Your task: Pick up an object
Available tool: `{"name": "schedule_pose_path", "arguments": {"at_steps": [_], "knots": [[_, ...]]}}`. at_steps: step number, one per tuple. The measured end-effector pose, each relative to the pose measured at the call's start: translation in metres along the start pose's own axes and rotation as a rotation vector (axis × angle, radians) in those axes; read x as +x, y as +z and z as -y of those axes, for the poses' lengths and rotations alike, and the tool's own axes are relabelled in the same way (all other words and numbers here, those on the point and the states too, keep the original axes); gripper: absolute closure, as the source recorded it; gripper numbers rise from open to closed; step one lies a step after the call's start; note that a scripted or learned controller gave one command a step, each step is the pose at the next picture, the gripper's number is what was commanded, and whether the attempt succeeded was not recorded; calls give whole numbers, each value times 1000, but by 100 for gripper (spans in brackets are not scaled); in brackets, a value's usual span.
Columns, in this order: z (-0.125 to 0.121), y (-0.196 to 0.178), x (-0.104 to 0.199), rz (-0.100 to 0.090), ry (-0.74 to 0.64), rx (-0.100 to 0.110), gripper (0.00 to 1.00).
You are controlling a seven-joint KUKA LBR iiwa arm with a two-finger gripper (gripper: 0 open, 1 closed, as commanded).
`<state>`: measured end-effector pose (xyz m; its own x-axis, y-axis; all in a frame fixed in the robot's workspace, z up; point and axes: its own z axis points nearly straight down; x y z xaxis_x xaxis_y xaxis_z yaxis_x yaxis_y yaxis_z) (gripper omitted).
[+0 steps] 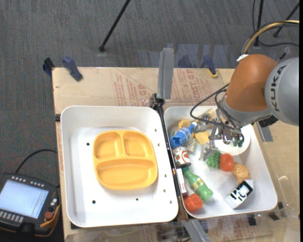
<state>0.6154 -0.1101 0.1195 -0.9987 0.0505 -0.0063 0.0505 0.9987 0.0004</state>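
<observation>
We see the grey arm [250, 87] reaching in from the right, its gripper [212, 146] low over the middle of the right bin [258, 161], among the clutter there. We cannot tell whether the gripper is open or closed, and we see nothing clearly held in it. Just below the gripper lies a green leafy toy [213, 160], touching or nearly touching an orange-red toy [226, 163] on its right. A tan pastry-like toy [241, 172] sits just beyond that. A small white dish [242, 144] lies just to the right of the gripper. A blue bottle [182, 134] lies to its left, near the wall between the bins, with a small red-and-white can [181, 157] just below it. Nearer the front of this bin we find a green bottle [199, 184] lying tilted and a red toy [193, 202] at the front edge. A black-and-white carton [240, 192] lies toward the front right corner. The left bin [76, 135] holds a yellow divided plate [125, 159], lying flat and well apart from the gripper.
</observation>
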Motion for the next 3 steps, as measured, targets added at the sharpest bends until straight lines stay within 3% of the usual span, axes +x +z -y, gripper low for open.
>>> {"name": "schedule_pose_path", "arguments": {"at_steps": [1, 2, 3], "knots": [[66, 33, 68, -10, -63, 0, 0], [-11, 31, 105, -4, -149, 3, 0], [-4, 32, 31, -5, -43, -1, 0]]}}
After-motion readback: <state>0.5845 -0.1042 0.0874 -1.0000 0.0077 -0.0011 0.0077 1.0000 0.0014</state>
